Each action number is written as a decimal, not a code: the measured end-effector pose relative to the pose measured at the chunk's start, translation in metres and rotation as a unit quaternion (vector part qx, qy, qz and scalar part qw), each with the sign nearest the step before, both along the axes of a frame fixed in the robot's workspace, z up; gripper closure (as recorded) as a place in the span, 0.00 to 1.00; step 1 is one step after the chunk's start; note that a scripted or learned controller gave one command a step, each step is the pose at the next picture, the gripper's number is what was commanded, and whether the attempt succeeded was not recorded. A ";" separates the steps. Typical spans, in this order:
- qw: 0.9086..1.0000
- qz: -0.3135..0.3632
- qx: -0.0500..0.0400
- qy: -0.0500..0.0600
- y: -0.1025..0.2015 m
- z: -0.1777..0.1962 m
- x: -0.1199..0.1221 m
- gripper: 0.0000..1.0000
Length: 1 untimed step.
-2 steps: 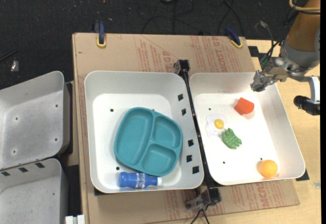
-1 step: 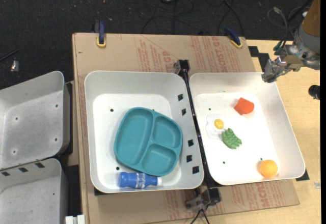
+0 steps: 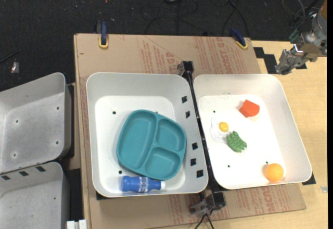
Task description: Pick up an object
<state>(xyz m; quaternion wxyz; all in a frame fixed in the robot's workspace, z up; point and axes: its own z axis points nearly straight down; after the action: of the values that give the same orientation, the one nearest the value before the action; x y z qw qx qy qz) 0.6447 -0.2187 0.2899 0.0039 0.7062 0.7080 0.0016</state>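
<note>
- I see the tool (image 3: 292, 60) parked past the far right corner of the right bin (image 3: 291, 99), above the surface (image 3: 156, 51) and outside the bin's rim.
- I cannot tell the tool's state; it is small and blurred against the dark backdrop.
- Right bin contents: orange block (image 3: 250, 108) near the far side, fried-egg toy (image 3: 222, 128) about mid-bin, green piece (image 3: 237, 141) just beside the egg, orange ball (image 3: 273, 172) at the near right corner.
- Left bin (image 3: 99, 118): teal divided tray (image 3: 152, 144) in the middle, blue bottle (image 3: 141, 185) lying along the near edge, long axis parallel to that edge.
- Deciding relation: the orange block is the nearest candidate, lying inward and toward the near edge from the tool, well apart from it.
- My judgement: no grasp has begun; the approach must cross the rim and descend.
</note>
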 end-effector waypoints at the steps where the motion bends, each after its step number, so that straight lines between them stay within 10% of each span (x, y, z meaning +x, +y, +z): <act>1: 1.000 0.002 0.002 0.004 0.053 -0.018 0.002 1.00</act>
<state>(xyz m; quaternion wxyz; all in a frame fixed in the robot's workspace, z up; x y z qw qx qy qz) 0.6464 -0.1659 0.2718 -0.0005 0.7047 0.7095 0.0002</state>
